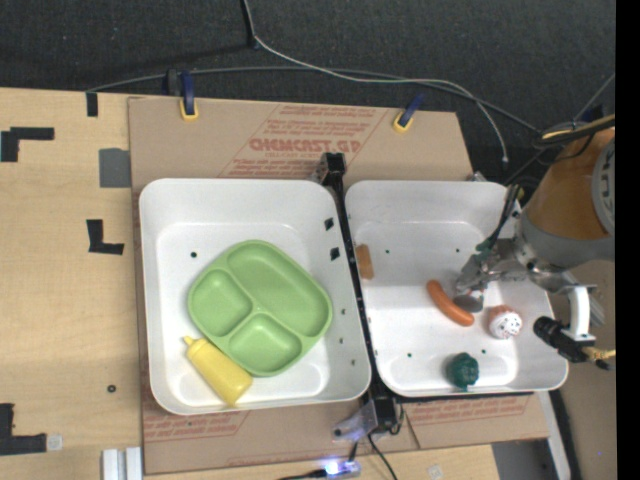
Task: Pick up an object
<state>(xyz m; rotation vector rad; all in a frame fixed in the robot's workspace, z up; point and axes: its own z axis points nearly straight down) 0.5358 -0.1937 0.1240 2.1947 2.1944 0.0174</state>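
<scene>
At right of frame, grey arm (pixel 572 203) with orange band entering the right bin (pixel 400 203), hand (pixel 478 280) lowered near the bin's middle right. Fingers of the hand dark and small against the white floor; cannot tell whether spread or pressed together. Just below and left of the hand, orange sausage-shaped object (pixel 450 303) lying slantwise on the bin floor, its upper end near the fingertips; contact not determinable, nothing seen held between the fingers. Right of that, small white ball with coloured dots (pixel 505 322), resting close beside the sausage's lower end. Lower in the same bin, dark green rounded object (pixel 463 370) near the front wall, apart from the others. Against the left wall of the right bin, small brown oblong piece (pixel 365 261), well apart from the hand. At centre left of frame, left bin (pixel 165 208) holding a green divided plate (pixel 260 306) with three compartments, lying flat. Touching the plate's lower left edge, yellow squeeze bottle (pixel 216 369) lying on its side, nozzle pointing to upper left. Beneath both bins, brown cardboard sheet (pixel 290 133) with red print, fixed at the top by two clamps, on a wooden table (pixel 50 268). Across the upper frame, thin cable (pixel 330 68) over dark backdrop.
</scene>
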